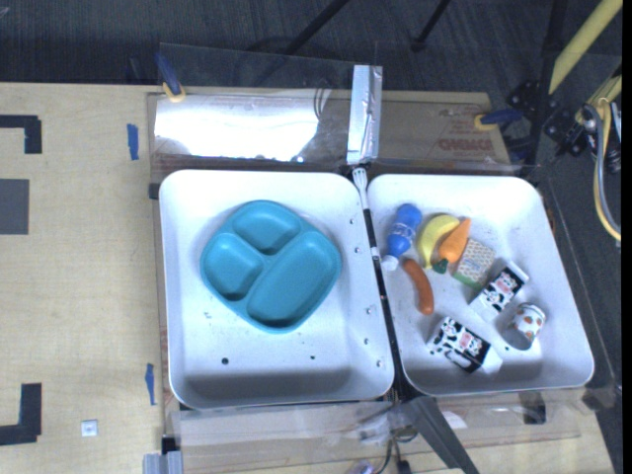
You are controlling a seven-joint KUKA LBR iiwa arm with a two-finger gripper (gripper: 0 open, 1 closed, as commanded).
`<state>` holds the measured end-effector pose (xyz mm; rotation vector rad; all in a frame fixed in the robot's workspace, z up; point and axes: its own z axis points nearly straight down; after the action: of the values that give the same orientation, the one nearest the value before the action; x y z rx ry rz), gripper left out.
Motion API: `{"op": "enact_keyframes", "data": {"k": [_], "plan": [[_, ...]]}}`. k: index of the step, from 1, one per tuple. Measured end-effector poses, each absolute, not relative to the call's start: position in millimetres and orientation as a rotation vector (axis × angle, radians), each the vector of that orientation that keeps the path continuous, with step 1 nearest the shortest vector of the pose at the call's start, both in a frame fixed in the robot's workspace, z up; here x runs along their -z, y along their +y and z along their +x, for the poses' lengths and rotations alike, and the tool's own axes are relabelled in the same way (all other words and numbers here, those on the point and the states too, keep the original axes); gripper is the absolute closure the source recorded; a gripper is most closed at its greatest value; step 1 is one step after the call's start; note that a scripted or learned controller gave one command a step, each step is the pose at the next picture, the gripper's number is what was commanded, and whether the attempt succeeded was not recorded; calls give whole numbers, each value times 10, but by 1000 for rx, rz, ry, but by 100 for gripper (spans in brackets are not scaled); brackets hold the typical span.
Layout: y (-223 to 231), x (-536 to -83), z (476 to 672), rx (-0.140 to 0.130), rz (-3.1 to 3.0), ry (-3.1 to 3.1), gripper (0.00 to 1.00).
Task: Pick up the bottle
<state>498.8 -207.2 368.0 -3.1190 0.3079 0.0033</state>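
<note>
A small blue bottle [402,228] with a white label and cap lies in the right bin [563,294], near its upper left corner. It touches a yellow banana-shaped toy [436,237] on its right side. Its white cap end points down toward a red-orange sausage toy [422,286].
The left bin [188,354] holds a blue divided plate [271,264]. The right bin also holds an orange carrot toy [454,244], a beige speckled block [475,261], two black-and-white cartons [499,289] [460,344] and a small white cup [527,322]. A clear divider wall [363,117] stands behind the bins.
</note>
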Motion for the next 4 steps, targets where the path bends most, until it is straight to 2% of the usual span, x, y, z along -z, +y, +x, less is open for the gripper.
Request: {"op": "enact_keyframes", "data": {"k": [1,2,3,4], "plan": [[-2238,-4249,4934,-1,-3117,308,100],[-2240,-4249,4933,-2,-3117,309,0],[-2236,-4331,4961,-2,-3107,302,100],[-1879,-4324,5195,-14,-3082,564,100]]}}
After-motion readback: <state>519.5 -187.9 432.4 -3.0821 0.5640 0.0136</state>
